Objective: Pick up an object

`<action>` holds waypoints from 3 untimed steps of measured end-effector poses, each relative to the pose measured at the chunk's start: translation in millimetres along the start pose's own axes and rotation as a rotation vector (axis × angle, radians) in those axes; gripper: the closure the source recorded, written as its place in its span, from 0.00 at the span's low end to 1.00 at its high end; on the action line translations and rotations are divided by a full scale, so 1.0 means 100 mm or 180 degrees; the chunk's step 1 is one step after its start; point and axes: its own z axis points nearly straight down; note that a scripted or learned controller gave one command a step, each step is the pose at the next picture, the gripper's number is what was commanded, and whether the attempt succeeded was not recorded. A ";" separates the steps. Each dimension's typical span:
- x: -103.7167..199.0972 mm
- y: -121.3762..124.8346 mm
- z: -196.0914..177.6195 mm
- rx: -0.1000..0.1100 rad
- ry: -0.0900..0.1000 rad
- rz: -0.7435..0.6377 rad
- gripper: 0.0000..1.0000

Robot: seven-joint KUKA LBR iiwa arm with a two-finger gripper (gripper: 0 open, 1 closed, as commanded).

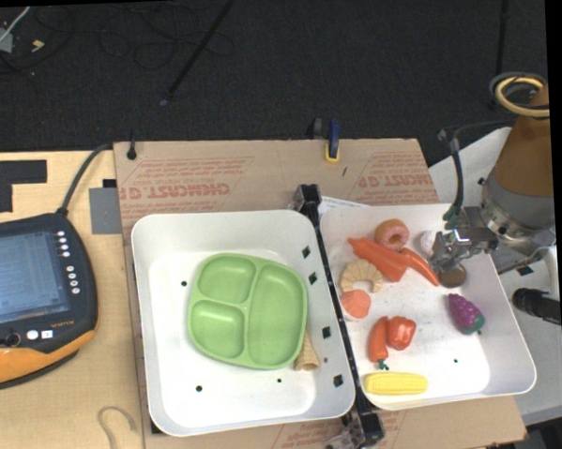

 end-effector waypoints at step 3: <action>1.00 -0.68 -0.08 0.0007 0.0002 -0.0004 1.00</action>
